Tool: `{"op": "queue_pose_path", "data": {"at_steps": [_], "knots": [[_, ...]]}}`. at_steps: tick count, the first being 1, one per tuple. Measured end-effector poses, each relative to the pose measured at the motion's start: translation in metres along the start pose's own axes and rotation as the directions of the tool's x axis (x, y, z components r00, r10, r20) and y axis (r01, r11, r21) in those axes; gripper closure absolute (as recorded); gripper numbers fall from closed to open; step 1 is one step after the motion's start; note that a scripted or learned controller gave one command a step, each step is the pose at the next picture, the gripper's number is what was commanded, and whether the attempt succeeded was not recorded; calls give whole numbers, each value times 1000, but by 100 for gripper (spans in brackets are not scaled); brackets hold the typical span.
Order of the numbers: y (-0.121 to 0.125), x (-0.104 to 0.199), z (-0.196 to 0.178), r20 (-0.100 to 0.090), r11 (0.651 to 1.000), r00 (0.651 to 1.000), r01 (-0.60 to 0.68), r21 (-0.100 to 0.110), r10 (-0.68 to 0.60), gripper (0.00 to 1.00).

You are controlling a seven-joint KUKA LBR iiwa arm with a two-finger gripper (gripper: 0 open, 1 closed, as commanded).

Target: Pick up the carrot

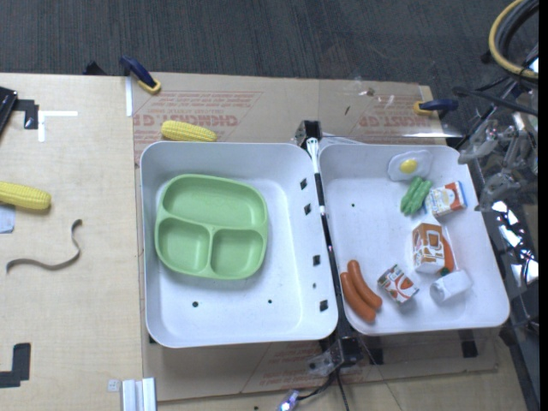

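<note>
Two orange-red elongated pieces (360, 291) lie side by side at the front left of the right bin (342, 229); I cannot tell whether they are a carrot or sausages. An orange and white pack (431, 247) lies to their right, with an orange shape along its right side. The gripper (501, 163) is a cluttered grey mass over the bin's right rim, near the back, well away from the orange-red pieces. Nothing shows in its grasp.
The right bin also holds a fried egg (408, 166), green pods (415, 195), a small carton (447, 199), a red-white box (398, 283) and a white cup (450, 285). A green divided plate (211, 226) lies in the left bin. Two corn cobs (187, 131) (24, 196) lie on the bench.
</note>
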State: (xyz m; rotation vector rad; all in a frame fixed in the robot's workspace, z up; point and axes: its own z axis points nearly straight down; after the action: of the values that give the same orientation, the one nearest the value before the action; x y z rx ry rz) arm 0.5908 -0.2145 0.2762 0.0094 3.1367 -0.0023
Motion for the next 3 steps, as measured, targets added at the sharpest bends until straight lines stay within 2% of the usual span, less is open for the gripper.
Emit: {"op": "queue_pose_path", "data": {"at_steps": [1,2,3], "knots": [[35,-43,111,0,998,998,62,-1,-62,0],[89,-18,183,1,995,995,101,-1,-101,0],[123,-68,182,2,964,964,-266,0,266,0]]}}
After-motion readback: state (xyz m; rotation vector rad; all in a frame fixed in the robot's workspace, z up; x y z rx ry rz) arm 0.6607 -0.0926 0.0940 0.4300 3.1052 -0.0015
